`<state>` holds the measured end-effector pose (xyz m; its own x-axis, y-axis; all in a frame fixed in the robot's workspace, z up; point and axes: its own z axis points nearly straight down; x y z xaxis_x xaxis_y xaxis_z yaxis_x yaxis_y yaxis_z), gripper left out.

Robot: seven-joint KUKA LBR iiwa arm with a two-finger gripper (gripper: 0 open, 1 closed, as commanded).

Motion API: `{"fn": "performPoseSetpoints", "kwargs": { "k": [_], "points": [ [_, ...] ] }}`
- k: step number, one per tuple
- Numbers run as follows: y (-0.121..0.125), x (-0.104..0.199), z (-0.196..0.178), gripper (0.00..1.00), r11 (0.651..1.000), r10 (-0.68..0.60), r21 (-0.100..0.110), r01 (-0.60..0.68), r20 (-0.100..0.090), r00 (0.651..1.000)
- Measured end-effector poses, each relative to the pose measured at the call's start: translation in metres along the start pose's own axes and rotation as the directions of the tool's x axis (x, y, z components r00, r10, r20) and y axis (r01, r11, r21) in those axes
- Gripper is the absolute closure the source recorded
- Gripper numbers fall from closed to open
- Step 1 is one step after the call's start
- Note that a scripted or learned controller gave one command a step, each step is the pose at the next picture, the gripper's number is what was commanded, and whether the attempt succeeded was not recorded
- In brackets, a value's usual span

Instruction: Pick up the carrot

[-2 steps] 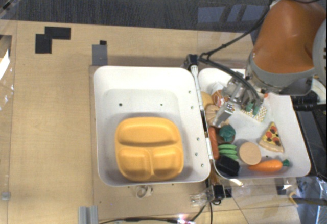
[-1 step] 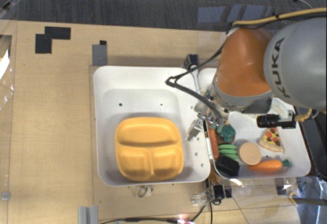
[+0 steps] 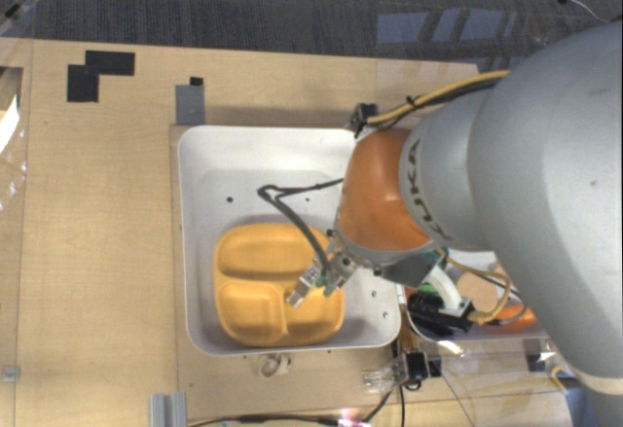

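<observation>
Now the arm hangs over the left white bin (image 3: 195,221), its tool (image 3: 313,284) low above the yellow divided tray (image 3: 255,284) at lower centre. Whether the tool is open or closed, I cannot tell, and nothing shows in its grip. An orange sliver at the lower right, likely the carrot (image 3: 518,316), peeks out beside the arm, well apart from the tool. Best move: swing right, centre over it, then descend.

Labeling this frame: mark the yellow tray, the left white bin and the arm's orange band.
yellow tray (image 3: 255,252), camera view, on its upper compartment.
left white bin (image 3: 226,162), camera view, on its bare floor near the top.
orange band (image 3: 380,194), camera view, on the band's middle.
</observation>
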<state>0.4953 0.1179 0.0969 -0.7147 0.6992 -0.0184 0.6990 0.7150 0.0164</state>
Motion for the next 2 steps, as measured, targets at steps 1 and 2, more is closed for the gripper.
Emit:
{"fn": "performPoseSetpoints", "kwargs": {
  "k": [1,2],
  "points": [
    [-0.003,-0.006,-0.011,1.00,1.000,0.005,0.004,-0.005,0.007,1.000],
    [0.038,0.023,-0.046,1.00,0.983,0.184,0.026,-0.184,0.003,0.983]
  ]
}}
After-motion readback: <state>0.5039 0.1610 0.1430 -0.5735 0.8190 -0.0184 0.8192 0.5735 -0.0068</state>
